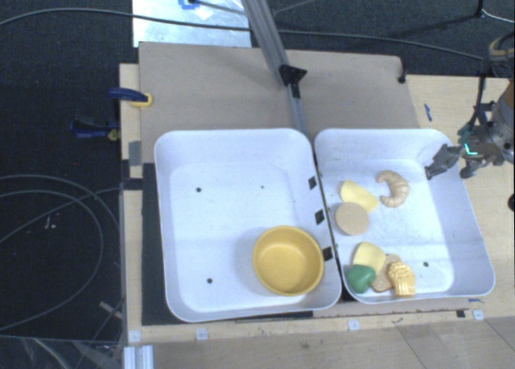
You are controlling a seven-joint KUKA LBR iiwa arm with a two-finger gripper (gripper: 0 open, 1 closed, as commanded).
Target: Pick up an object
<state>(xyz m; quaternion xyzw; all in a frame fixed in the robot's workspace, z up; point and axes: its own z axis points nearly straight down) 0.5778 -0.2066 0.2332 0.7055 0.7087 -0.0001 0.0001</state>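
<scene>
The right bin [459, 231] holds several small food toys: a tan croissant [394, 188], a pale yellow wedge [358, 195], a round tan disc [352, 219], a yellow-green piece [367, 256], a green piece [360, 278] and a golden ridged piece [401, 278]. A yellow bowl [287, 260] sits in the left bin [185, 198] near its front right corner. My gripper [453, 163] hovers at the right bin's far right rim, open, with nothing between its fingers. It is to the right of the croissant and apart from it.
A slanted metal pole [265, 26] runs from the top down to the seam between the bins. Blue and yellow clamps [121, 110] grip the bench's left edge. Cables lie on the dark floor at left.
</scene>
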